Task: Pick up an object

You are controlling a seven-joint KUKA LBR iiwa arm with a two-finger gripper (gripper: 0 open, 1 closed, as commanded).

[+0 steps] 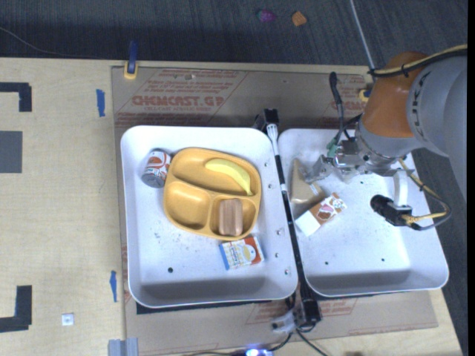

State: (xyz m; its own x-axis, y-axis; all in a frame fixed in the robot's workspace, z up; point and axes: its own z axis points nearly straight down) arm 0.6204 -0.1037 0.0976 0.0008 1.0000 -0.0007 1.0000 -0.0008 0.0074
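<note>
Seen from the fixed camera above the pale wooden counter. Two shallow white plastic bins side by side: left bin, right bin. Landmark: the yellow three-compartment plastic tray, lying in the left bin. In its upper compartment, a yellow banana; in its lower right compartment, a brown sausage-like block. Touching its upper left edge, a crushed red-and-silver drink can. Just below its lower right corner, a small blue-and-white packet. Right of the tray, across the bin divider, a tan translucent wrapper and, just below that, a small white-and-orange carton. Farther right, grey arm with orange band reaching in, claw low over the right bin, just beside the wrapper's upper right. Cannot tell how far open the claw is, nor see anything gripped.
</note>
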